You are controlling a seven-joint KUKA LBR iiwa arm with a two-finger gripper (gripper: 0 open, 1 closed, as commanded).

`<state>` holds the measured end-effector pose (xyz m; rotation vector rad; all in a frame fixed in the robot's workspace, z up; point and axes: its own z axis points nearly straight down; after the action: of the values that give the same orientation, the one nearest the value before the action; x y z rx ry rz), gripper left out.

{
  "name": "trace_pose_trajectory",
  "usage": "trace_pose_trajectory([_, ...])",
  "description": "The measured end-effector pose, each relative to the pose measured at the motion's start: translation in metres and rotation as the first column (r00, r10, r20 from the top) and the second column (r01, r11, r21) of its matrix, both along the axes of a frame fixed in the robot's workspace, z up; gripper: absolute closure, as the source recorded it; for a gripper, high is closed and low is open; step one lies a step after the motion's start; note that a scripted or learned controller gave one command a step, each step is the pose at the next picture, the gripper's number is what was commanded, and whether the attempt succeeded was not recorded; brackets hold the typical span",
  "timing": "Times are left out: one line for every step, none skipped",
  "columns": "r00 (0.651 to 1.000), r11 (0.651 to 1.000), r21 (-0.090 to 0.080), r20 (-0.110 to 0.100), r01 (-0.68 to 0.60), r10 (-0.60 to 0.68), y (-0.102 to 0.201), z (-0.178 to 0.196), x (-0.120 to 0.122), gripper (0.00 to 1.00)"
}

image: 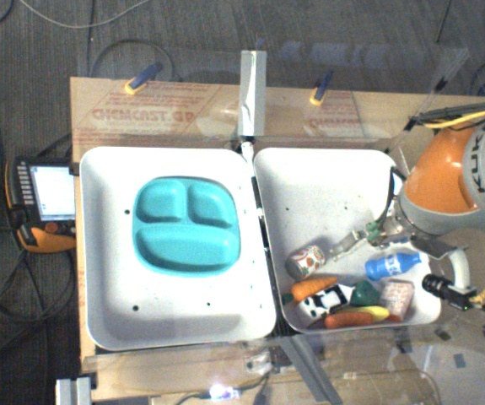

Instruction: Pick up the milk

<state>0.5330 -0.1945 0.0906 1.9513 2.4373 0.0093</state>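
The milk point(327, 300) looks like a small carton with black and white patches. It lies on its side near the front edge of the right bin point(326, 184), between a carrot point(314, 287) and a red and yellow item point(356, 316). My gripper point(344, 245) reaches in from the right, low over the bin. Its tip is just right of a small can point(305, 260), and above and slightly right of the milk, apart from it. Nothing shows in the gripper's grasp. The orange wrist band point(440, 182) sits over the bin's right rim.
A blue bottle point(392, 265), a dark green item point(364, 294) and a pinkish box point(396, 298) crowd the right bin's front right corner. The left bin point(107, 302) holds a teal divided plate point(187, 224). A handheld pendant point(44, 201) lies left of the bench.
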Motion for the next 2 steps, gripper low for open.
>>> trace_pose_trajectory([0.996,0.997,0.008,-0.022,0.083,-0.083,-0.029,0.07,-0.006,0.0])
trace_pose_trajectory([0.998,0.999,0.01,-0.025,0.052,-0.052,0.06,0.009,-0.017,0.0])
